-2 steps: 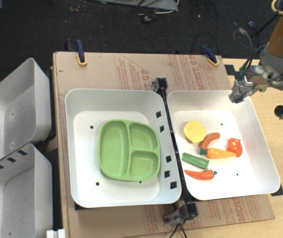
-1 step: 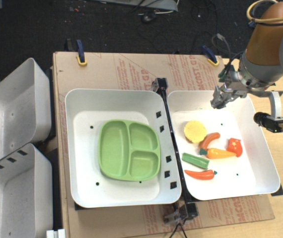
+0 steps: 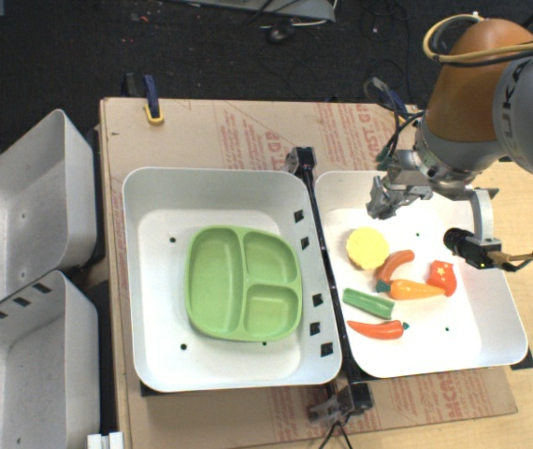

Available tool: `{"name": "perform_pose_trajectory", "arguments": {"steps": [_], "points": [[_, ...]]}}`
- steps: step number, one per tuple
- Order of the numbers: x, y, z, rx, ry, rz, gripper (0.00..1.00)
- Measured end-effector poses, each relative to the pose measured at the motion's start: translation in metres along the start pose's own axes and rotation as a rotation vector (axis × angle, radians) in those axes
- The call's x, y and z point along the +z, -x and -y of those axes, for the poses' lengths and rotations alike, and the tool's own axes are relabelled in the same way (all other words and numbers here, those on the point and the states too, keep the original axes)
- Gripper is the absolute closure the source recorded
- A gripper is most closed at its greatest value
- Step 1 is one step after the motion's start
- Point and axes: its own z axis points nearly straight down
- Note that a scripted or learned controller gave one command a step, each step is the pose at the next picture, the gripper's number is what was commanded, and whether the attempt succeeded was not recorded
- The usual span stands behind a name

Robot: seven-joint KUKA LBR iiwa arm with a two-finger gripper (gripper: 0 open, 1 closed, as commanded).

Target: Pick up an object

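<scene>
Here the pincer point(image 3: 384, 204) is hanging over the right bin point(image 3: 491, 344), just above the yellow piece point(image 3: 367, 248), probably lining up a grasp; nothing is sitting between its fingers, and I cannot tell their spread.

two white bins point(image 3: 145, 279), one green tray point(image 3: 244, 283), six toy foods point(image 3: 367, 247)
</scene>
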Motion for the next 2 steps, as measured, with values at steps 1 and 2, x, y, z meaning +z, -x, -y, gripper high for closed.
{"name": "perform_pose_trajectory", "arguments": {"steps": [1, 2], "points": [[0.002, -0.061, 0.018, -0.002, 0.0, 0.0, 1.0], [0.005, -0.104, 0.026, 0.001, 0.0, 0.001, 1.0]]}}
